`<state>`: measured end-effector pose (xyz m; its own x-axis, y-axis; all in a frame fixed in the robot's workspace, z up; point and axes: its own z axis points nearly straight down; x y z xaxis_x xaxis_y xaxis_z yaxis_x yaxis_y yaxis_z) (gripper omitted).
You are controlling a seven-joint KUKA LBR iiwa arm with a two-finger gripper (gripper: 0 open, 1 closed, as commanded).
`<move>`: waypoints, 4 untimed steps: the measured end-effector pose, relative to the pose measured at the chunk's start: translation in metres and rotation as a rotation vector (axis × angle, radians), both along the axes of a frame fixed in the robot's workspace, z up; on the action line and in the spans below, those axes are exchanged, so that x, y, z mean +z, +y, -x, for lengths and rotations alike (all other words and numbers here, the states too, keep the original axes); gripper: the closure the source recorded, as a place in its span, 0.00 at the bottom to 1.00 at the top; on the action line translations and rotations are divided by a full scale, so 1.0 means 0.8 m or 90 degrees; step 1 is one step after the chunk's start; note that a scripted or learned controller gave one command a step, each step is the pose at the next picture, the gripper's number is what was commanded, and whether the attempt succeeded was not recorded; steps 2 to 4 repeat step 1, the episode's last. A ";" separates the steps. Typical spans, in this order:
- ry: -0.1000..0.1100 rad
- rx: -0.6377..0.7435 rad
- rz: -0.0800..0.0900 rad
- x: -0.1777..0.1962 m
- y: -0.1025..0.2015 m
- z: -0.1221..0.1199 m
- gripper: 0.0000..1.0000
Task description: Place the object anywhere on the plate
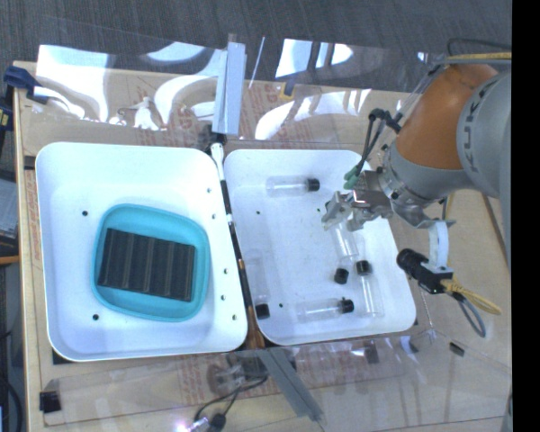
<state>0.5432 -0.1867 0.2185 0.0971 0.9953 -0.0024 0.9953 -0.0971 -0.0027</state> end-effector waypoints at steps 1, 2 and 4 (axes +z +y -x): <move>0.000 0.000 0.000 0.000 0.000 0.000 0.00; 0.000 0.000 0.000 0.000 0.000 0.000 0.00; 0.000 0.000 0.000 0.000 0.000 0.000 0.00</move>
